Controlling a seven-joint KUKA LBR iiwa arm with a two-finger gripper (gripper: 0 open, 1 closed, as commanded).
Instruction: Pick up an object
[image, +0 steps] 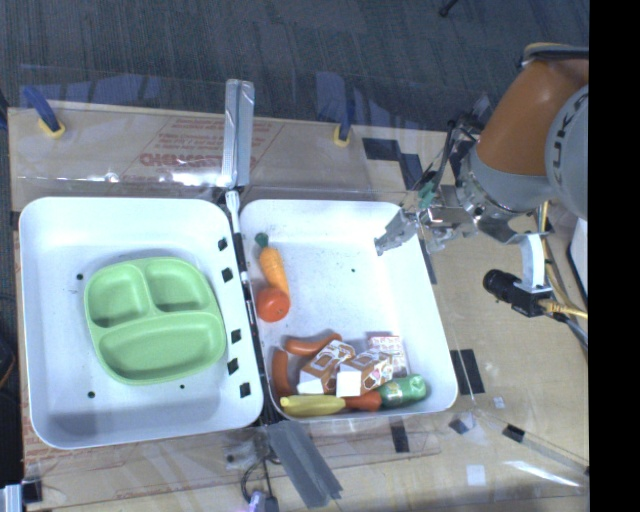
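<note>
Table: pale wood (520, 400) under clear sheeting, carrying two shallow white bins side by side.
Left bin (50, 330): holds a green divided plate (155, 320), lying flat near its centre.
Right bin (400, 290): toy food; a carrot (273, 268) and a red tomato (272, 303) lie touching at its 9 o'clock wall.
Pile: at 6 o'clock, packed together, a sausage (305, 346), printed snack packets (360, 365), a yellow banana (312, 404) and a green piece (405, 390).
Arm: grey with orange band (525, 110), reaching in from 3 o'clock.
Pincer (392, 237): above the right bin's 2 o'clock corner, well apart from the food; cannot tell whether spread or pressed together; nothing visibly pinched.
</note>
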